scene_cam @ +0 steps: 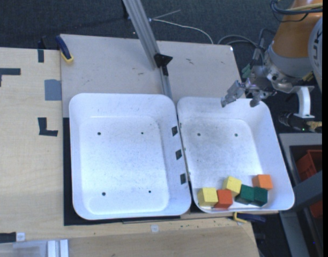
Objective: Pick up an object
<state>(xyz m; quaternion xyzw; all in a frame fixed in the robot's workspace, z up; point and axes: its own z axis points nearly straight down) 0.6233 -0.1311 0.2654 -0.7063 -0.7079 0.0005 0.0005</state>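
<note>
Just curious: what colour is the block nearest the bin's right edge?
Orange block, seen in the camera view.

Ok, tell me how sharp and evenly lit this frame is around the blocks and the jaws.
Camera view: lighting is soft and even, no hard glare on the right bin; the blocks are slightly soft but their colours read clearly; the gripper is dark and blurry, too unclear to judge.

**Arm over right bin's far edge**

The gripper (pixel 240 96) hangs above the far rim of the right bin (pixel 217 143), holding nothing. Yellow, orange and green blocks (pixel 236 191) cluster along that bin's near wall. The left bin (pixel 121 154) lies beside it.
</note>
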